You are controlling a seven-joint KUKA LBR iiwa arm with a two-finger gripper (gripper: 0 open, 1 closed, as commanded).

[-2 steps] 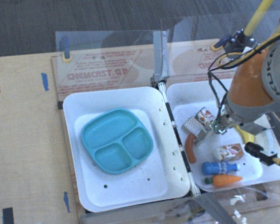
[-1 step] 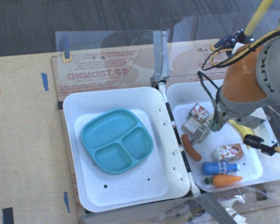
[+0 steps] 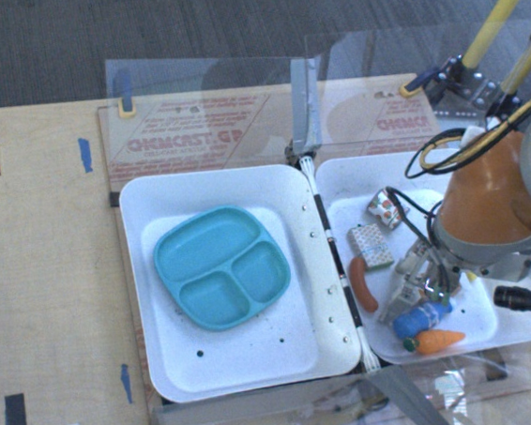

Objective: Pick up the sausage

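**Closing in on the sausage**

We see two white bins on the bench. The left bin (image 3: 149, 266) carries a teal divided plate (image 3: 221, 266) at its middle. In the right bin (image 3: 338, 185), the arm's gripper (image 3: 415, 287) hangs low, fingers spread and holding nothing. The sausage (image 3: 361, 284) lies along that bin's left wall, just beside the fingers. A blue cylinder (image 3: 421, 318) and carrot (image 3: 440, 338) sit by the front edge. We judge the fingers should shift toward the left wall, straddle the sausage across its short width, then close.
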